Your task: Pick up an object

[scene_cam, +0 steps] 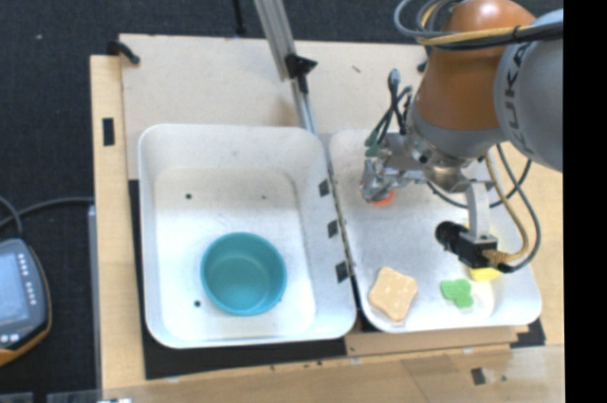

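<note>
Arm [474, 69] uppermost; claw [379, 188] grip state indeterminable, small red-orange object [381, 196] at its tips, partly hidden.

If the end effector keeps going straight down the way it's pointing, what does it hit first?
Probably the small red object right under the end effector, lying on the right bin floor; depth is hard to judge.
</note>
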Tool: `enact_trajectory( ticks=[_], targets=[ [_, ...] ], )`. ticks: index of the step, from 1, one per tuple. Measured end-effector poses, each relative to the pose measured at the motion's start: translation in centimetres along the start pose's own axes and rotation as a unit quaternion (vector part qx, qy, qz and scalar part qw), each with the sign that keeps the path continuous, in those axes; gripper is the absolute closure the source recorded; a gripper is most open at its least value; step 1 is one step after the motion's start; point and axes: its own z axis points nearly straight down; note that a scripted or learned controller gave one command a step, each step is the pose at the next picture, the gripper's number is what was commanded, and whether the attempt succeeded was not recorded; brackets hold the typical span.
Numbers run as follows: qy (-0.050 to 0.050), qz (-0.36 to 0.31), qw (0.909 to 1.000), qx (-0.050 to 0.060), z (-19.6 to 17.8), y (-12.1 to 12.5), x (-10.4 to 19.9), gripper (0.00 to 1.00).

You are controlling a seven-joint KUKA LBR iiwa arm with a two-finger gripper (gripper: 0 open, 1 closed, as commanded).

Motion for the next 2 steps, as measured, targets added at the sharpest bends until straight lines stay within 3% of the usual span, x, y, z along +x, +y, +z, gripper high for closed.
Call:
enact_trajectory(
  ticks=[1, 2],
  targets=[
    [0.0, 0.0, 1.0, 0.0, 0.2, -0.7, 6.1, 1.0],
    [0.0, 0.001, 1.0, 0.0, 0.6, -2.2, 10.0, 1.0]
  ],
)
